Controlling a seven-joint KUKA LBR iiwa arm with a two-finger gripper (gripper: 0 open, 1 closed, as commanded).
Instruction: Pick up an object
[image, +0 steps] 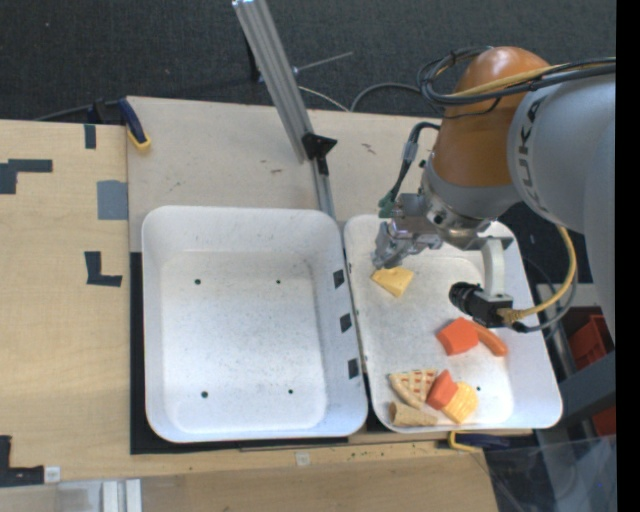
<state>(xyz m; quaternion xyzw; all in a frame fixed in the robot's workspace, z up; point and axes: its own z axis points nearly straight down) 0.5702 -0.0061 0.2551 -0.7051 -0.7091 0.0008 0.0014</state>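
Observation:
My gripper (393, 254) hangs over the far left part of the right bin (530, 400), its fingers pointing down right above a pale yellow wedge (393, 281) that looks like cheese. The fingertips meet the top of the wedge, and whether it is gripped I cannot tell. Further right in the same bin lies an orange block (459, 336) with an orange strip (492, 344) beside it. Near the bin's front edge sit a waffle-like piece (411, 384), an orange chunk (441, 391), a yellow chunk (461, 403) and a tan roll (413, 414).
The left bin (240, 320) lies next to the right one, with black clips (345, 322) on the shared edge. A metal pole (285, 90) slants over the bench behind the bins. A black cable fitting (475, 300) hangs from the arm above the right bin.

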